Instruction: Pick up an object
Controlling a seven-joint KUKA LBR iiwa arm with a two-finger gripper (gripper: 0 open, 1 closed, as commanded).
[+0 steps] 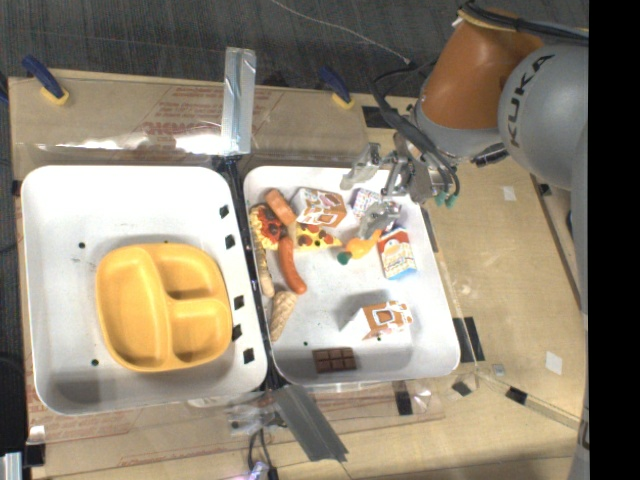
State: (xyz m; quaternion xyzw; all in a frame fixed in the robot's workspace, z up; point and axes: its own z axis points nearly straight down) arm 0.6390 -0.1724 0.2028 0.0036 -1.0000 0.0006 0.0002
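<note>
Nearest, a chocolate bar [334, 359] lies at the right bin's [440, 343] front edge, with a small printed carton [386, 319] just behind it. Further back sit a sausage [290, 266], a milk carton [397, 255] and a carrot [362, 242]. Beside them, the left bin [50, 208] holds a yellow divided tray [163, 305]. Farthest, the gripper [385, 183] hovers over the right bin's back corner; whether it is clenched or released cannot be told.

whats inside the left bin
A yellow divided tray lies in the left bin; the tray's compartments look bare. The bin floor beneath the tray is covered, so anything there cannot be seen.
</note>
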